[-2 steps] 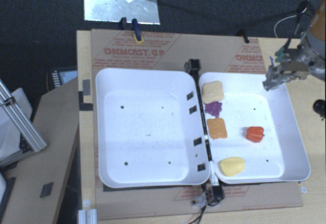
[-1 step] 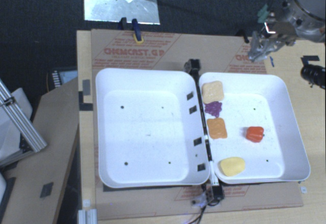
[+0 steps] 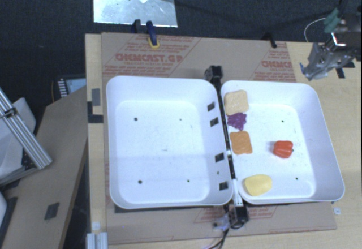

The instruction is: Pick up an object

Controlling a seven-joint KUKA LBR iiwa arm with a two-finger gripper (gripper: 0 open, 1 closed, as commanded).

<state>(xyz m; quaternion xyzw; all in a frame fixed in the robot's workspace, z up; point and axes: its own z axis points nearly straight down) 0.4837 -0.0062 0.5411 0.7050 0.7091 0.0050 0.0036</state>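
I see my gripper [image 3: 318, 67] far right, outside the right bin [image 3: 317, 129]; I cannot tell its jaws, and the pepper [image 3: 283, 149] waits unpicked.

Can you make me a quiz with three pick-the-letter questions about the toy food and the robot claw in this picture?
1. Where are the toys?
A. in the left bin
B. in the right bin
C. on the dark floor

2. How many toys are there?
A. two
B. five
C. eight

3. Where is the claw?
A. outside the bins, at the upper right
B. down among the toys
C. over the left bin

Answers:
1 B: the cream piece, purple piece, orange square, red piece and yellow piece all lie in the right bin, not the left bin.
2 B: those five make the count.
3 A: the gripper sits beyond the right bin's far corner, away from every toy.
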